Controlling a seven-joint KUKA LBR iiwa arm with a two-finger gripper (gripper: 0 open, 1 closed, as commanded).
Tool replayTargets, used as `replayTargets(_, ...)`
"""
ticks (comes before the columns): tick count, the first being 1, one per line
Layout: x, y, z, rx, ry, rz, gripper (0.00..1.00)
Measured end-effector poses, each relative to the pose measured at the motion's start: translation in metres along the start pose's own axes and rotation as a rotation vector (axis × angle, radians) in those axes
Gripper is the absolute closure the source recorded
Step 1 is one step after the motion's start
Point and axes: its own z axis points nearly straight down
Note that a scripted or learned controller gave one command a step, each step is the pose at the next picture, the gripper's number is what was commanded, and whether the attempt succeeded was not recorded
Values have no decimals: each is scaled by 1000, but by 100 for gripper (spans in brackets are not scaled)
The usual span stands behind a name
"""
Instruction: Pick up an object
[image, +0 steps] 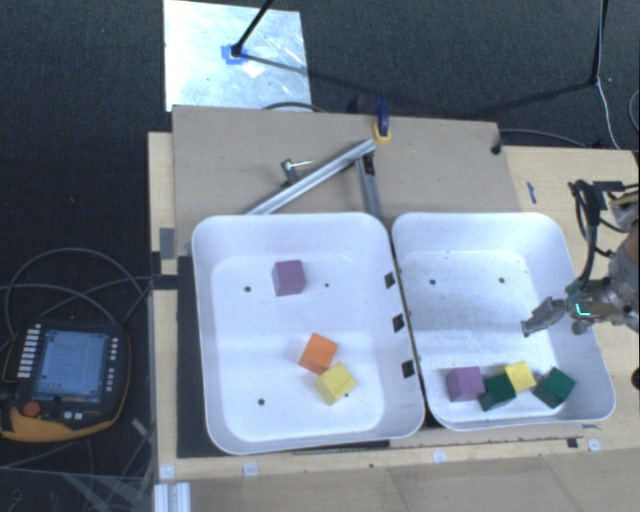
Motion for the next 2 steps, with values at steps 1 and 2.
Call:
replayTargets(1,-1,0,63,5,1,2,0)
replayTargets(2,-1,0,104,3,0,1,0)
